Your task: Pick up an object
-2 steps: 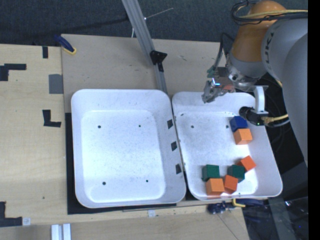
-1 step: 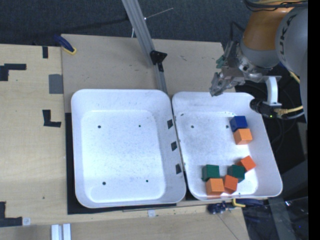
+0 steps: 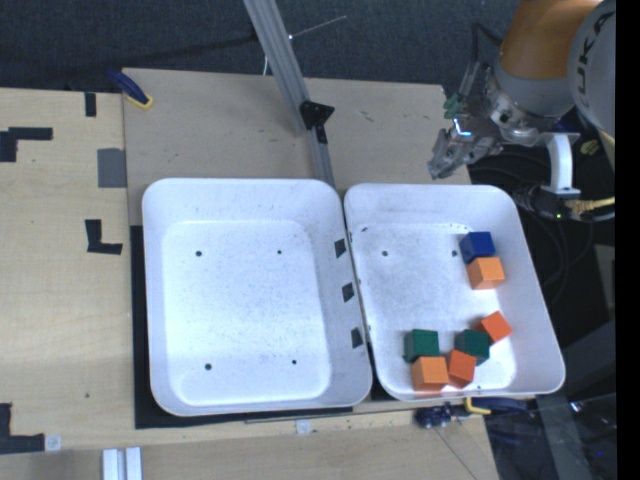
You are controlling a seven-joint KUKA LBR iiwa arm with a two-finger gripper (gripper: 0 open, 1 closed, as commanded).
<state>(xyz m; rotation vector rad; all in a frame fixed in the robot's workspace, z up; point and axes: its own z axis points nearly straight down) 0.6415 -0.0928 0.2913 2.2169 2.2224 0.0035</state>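
The hand [image 3: 450, 158] hangs over the worktop [image 3: 220, 128] just beyond the far rim of the right bin [image 3: 430, 268], near that bin's far right corner. From this slant I cannot tell how its grip stands, and nothing shows in it. The arm [image 3: 545, 48] rises behind it toward the upper right, with the orange band above the wrist.

All the blocks lie in the right bin, nearer the camera than the hand. Closest to the hand, just below it and a little to its right, sits a blue block [image 3: 477, 245], touching an orange block [image 3: 486, 272] on its near side. Farther from the hand, along the bin's near edge, lies a cluster: a green block [image 3: 422, 343] with an orange cube [image 3: 430, 372] touching it in front, a second orange cube [image 3: 461, 367] beside that, a dark green block [image 3: 473, 343] behind it, and a tilted orange block [image 3: 495, 325] at the cluster's right end.

The left bin [image 3: 245, 298] sits well to the left of the hand, touching the right bin. A grey metal bar [image 3: 285, 53] slants across the worktop to the hand's left.
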